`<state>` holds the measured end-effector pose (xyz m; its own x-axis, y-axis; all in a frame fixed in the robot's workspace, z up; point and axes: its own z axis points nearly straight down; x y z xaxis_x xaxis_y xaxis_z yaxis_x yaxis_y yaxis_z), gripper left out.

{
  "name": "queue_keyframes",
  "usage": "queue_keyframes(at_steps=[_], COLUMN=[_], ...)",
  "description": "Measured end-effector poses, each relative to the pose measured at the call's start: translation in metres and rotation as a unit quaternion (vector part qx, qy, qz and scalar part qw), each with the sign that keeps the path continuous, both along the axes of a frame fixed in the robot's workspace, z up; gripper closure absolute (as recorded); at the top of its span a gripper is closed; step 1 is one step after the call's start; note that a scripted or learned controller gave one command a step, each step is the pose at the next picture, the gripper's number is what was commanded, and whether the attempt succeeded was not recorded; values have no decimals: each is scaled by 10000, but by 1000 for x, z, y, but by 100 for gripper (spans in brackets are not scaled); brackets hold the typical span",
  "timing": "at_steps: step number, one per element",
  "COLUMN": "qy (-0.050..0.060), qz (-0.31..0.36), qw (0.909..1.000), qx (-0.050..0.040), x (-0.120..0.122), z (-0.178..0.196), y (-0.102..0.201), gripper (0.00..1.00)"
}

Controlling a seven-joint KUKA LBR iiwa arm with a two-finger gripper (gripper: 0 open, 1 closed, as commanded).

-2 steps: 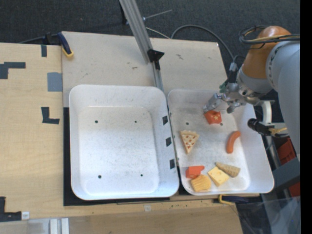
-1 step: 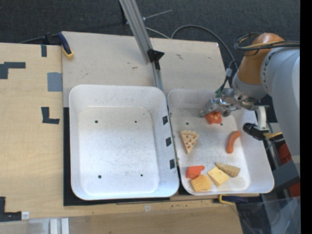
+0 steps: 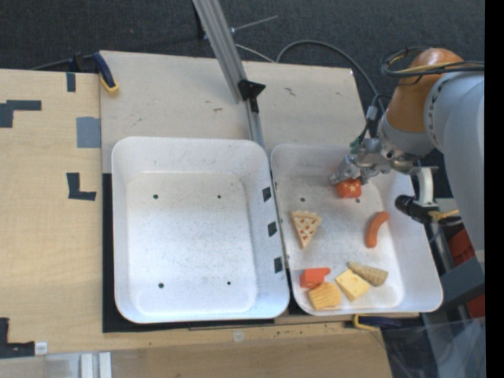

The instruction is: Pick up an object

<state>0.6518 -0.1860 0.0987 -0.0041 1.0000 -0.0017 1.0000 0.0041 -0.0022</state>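
Note:
My gripper (image 3: 351,173) hangs over the upper part of the right bin (image 3: 409,290), reaching in from the right. A small red round piece (image 3: 348,188) sits directly beneath its tip, touching or nearly touching it; whether it is gripped is not visible. Lower in the same bin lie a pizza-slice wedge (image 3: 305,227), an orange-red sausage (image 3: 376,228), a small red chunk (image 3: 314,276), an orange square cracker (image 3: 324,296), a yellow cheese block (image 3: 352,284) and a tan cone-shaped piece (image 3: 369,273).
The left bin (image 3: 126,211) stands beside the right one, with black clips (image 3: 272,228) along the shared edge. A slanted metal pole (image 3: 224,46) comes down to the bins' top junction. A cable (image 3: 323,50) loops behind the arm.

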Motion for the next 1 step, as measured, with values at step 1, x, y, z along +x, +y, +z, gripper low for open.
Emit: queue_keyframes(at_steps=[1], qy=[-30], qz=[-14], qw=[10000], qx=[2], x=[-6], z=[54], y=[-7], gripper=[100])
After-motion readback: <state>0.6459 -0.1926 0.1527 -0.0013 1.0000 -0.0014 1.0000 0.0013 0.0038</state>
